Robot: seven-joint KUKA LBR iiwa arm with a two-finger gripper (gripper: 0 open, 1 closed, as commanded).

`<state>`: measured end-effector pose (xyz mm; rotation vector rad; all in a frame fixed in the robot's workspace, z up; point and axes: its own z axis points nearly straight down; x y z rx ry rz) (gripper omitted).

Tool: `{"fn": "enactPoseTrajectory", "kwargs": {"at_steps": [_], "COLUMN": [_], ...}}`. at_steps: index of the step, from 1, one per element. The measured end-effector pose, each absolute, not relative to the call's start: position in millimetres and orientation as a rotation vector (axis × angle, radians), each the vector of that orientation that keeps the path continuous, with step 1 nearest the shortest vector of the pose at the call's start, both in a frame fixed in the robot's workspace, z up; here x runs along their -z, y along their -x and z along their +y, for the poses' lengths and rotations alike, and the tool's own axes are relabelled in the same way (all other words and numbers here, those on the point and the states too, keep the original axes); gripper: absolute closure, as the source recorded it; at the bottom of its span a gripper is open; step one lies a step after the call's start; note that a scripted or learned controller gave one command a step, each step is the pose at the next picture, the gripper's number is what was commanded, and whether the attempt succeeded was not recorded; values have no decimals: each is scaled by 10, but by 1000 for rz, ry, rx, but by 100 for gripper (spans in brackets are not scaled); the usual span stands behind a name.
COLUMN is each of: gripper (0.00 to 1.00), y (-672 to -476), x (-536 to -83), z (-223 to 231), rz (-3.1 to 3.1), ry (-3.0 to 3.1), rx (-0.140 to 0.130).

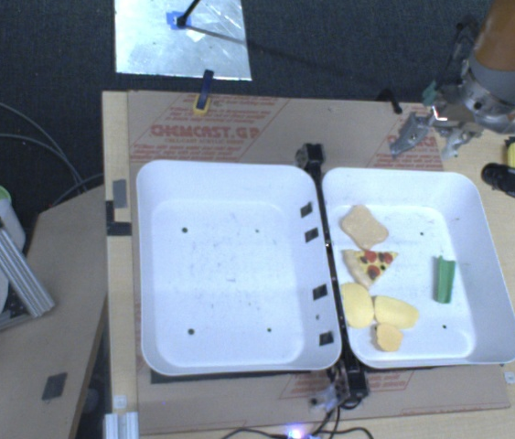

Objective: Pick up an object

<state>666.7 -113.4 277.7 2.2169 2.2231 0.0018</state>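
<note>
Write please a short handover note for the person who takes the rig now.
End effector: above the bench behind the right bin, holding nothing that can be seen.
Things: all in the right bin. Bread slice, pizza slice, three yellow pieces near the divider; green block apart, to their right.
Done: nothing picked.
Left: descend, grasp one object, lift.

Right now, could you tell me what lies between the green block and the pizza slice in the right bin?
In the camera view, only bare white bin floor separates the green block from the pizza slice.
</note>
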Motion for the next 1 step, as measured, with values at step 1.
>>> {"fn": "enactPoseTrajectory", "kwargs": {"at_steps": [1], "gripper": [0], "y": [-6467], "x": [-1335], "z": [-1091], "rz": [2229], "ry": [-2226], "rx": [8]}}
